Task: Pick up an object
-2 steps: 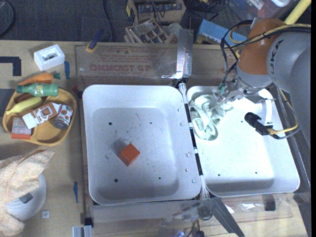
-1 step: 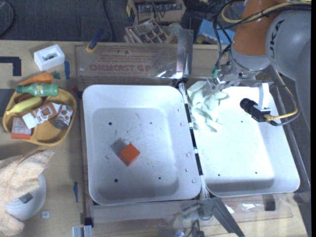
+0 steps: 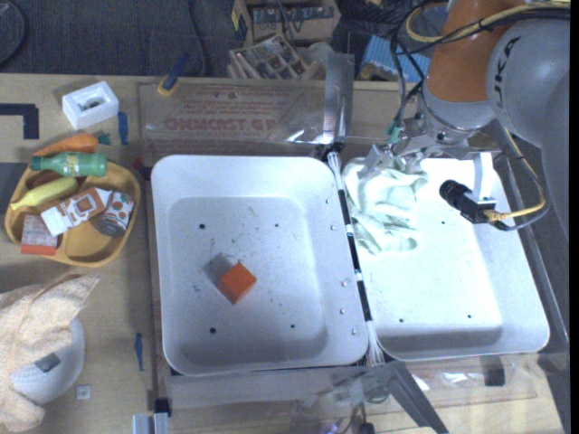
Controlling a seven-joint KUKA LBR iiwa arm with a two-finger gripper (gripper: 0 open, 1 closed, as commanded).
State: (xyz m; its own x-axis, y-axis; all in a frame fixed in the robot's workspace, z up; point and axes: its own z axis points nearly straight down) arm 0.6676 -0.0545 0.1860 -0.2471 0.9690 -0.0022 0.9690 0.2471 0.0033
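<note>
An orange block (image 3: 238, 282) lies in the left bin (image 3: 181, 197), a little left of its middle. A crumpled pale green cloth (image 3: 385, 210) lies against the left wall of the right bin (image 3: 470, 324), in its far half. My gripper (image 3: 400, 155) hangs low over the far edge of that cloth, at the bin's back left corner, and seems to touch the cloth's top fold. The grey arm with its orange band (image 3: 470, 25) comes in from the upper right. A black cable plug (image 3: 460, 197) hangs from the arm just right of the cloth.
A yellow bowl (image 3: 90, 242) with a green bottle, a banana and packets sits left of the bins. A white box (image 3: 90, 104) lies behind it, and a peach cloth (image 3: 36, 324) in front. A clear plastic panel (image 3: 235, 120) stands behind the left bin.
</note>
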